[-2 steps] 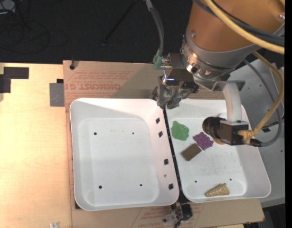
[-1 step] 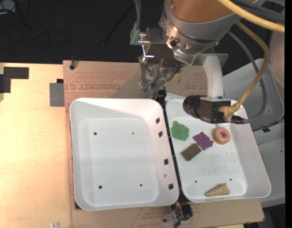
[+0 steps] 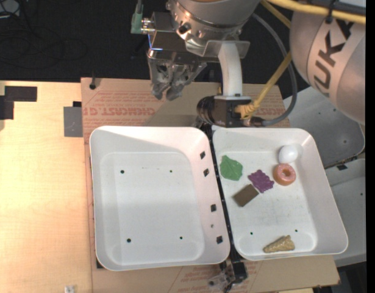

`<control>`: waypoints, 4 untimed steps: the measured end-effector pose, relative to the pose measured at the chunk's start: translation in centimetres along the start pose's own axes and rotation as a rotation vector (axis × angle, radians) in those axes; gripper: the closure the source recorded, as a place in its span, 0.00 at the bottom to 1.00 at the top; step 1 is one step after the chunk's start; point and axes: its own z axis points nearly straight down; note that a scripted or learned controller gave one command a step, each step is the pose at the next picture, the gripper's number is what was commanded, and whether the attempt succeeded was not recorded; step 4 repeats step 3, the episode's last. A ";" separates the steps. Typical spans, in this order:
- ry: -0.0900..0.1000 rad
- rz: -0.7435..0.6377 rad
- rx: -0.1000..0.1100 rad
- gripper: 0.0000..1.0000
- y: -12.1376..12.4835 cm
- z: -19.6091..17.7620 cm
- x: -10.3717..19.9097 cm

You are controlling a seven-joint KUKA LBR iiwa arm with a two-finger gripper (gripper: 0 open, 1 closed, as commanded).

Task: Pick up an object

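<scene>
A pale wooden bench top (image 3: 35,194) is seen at left, marked with black rectangular patches (image 3: 19,96). A brown cardboard sheet (image 3: 123,105) printed with red lettering is laid over it. Beyond the bench, the background is dark, with cables (image 3: 10,2) faintly lit.

The grey arm (image 3: 333,47) bears black letters "UK", and the cardboard sheet (image 3: 123,105) carries upside-down red print, unreadable.
</scene>
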 end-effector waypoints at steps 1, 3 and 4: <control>-0.001 0.005 -0.002 1.00 10.3 0.1 -0.1; 0.006 0.000 -0.015 1.00 9.3 9.0 0.0; 0.006 0.000 -0.015 1.00 9.3 9.0 0.0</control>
